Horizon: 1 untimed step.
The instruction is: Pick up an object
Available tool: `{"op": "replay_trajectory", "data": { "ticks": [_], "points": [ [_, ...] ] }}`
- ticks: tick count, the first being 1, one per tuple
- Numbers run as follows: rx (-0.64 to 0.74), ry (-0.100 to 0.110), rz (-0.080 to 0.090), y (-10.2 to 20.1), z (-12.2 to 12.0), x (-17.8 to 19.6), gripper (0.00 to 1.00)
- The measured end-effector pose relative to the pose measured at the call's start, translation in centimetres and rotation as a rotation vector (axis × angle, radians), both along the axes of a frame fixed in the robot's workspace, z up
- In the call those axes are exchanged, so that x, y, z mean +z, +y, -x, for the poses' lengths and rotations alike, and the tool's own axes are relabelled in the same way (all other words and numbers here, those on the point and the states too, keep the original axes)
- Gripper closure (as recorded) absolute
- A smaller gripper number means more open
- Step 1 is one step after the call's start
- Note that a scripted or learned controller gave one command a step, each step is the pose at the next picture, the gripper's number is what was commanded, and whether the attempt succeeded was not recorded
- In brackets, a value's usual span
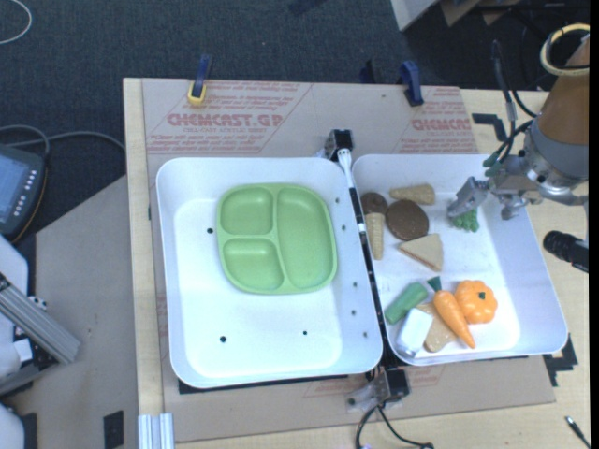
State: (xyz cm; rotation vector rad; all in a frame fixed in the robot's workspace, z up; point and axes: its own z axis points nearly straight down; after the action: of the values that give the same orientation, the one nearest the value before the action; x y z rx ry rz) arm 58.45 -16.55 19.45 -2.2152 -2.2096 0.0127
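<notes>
The gripper (479, 197) hangs at the right bin's (524, 279) far edge, directly above the green broccoli piece (463, 220) for a downward grasp; finger state cannot be determined.

Green divided plate (277, 238) in left bin (178, 251)
</notes>
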Motion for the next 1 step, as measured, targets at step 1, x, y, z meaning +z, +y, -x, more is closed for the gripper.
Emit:
{"op": "replay_trajectory", "data": {
  "ticks": [1],
  "points": [
    [0.003,-0.014,0.003,0.01,-0.32,0.73,0.0]
  ]
}}
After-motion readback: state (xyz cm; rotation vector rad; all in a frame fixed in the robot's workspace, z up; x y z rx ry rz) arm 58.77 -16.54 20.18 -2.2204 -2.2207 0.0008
